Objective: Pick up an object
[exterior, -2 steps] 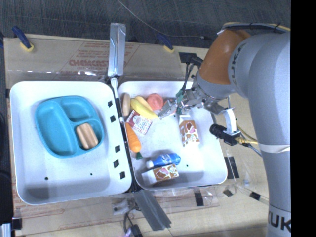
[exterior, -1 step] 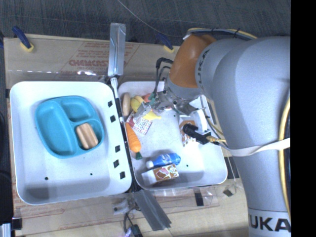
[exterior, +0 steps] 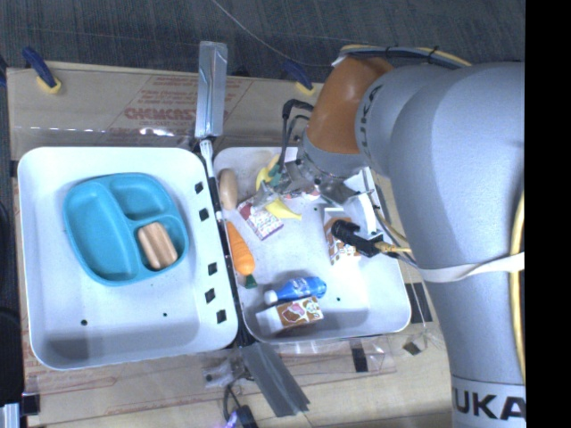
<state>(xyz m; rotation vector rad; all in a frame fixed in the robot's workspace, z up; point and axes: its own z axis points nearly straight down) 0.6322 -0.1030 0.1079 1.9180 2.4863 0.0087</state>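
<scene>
Recorded grey arm (exterior: 446, 150) reaching in from the right and covering much of that side, with orange band (exterior: 343, 105) above the wrist. Recorded brown surface (exterior: 107, 105) carrying two shallow white bins side by side, meeting along a central divider. In left bin (exterior: 53, 310): blue divided plate (exterior: 107, 230), set toward the upper half, with a brown roll (exterior: 158, 244) lying in its lower right compartment. In right bin (exterior: 366, 288): gripper (exterior: 287, 178) lowered over the upper left part, directly above a yellow banana-shaped item (exterior: 287, 209) and just beside a white and red packet (exterior: 261, 221). Contact with either not confirmable. Open or closed state of gripper not determinable from this angle, being hidden under the wrist body. No object seen in its hold. All loose objects found lying on the bin floors. Along the left wall of right bin: pale tan roll (exterior: 228, 188) uppermost and orange carrot (exterior: 239, 250) below it, both lengthwise to the wall. Toward the near edge: blue bottle (exterior: 299, 287) on its side, and just below it a brown printed packet (exterior: 299, 311), the two nearly touching. At mid-bin, right of the banana-shaped item: small brown and white packet (exterior: 337, 250), apart from the others.
</scene>
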